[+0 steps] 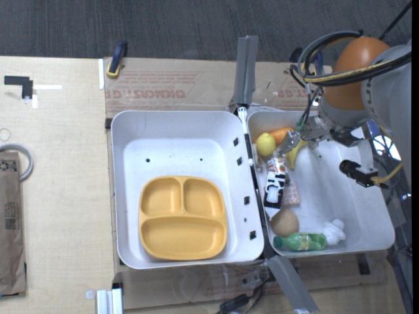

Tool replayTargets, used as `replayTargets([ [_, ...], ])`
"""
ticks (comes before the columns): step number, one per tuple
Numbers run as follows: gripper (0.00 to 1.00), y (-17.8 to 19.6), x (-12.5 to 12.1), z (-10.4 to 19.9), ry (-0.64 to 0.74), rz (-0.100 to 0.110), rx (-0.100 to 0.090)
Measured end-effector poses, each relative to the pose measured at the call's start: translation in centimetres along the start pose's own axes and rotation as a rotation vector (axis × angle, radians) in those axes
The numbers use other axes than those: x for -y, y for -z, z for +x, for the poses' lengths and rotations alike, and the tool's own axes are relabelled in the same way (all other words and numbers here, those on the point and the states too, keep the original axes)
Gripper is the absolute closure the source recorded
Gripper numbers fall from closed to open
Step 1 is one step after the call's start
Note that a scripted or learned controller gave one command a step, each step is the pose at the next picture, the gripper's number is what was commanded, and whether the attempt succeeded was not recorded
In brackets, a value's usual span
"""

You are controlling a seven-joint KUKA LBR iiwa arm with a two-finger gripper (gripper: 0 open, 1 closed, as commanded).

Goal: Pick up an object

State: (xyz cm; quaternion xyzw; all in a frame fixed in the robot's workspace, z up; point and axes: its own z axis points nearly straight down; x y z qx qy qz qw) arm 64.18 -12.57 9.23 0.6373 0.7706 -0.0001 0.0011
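The right bin [353, 201] holds several objects along its left side: a yellow lemon [265, 144], an orange carrot [280, 135], a yellow banana [292, 156], a black-and-white packet [275, 186], a brown round fruit [285, 222] and a green bottle [301, 242] lying on its side. My gripper [298, 138] is low in the bin's far left corner, right over the carrot and the top of the banana. The arm's wrist hides part of that corner.
The left bin [131, 142] holds a yellow divided plate [183, 216]. A small white object [334, 230] lies beside the green bottle. The arm's cables and a black fitting [353, 171] hang over the right bin's far right part. A brown bag [10, 221] lies on the bench at the far left.
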Motion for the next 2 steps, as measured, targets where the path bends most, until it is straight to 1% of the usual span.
replayTargets([
  [1,1.0,0.6,0.3,-0.1,-0.004,0.013,-0.004],
  [2,1.0,10.0,-3.0,6.1,-0.023,0.0,0.0],
])
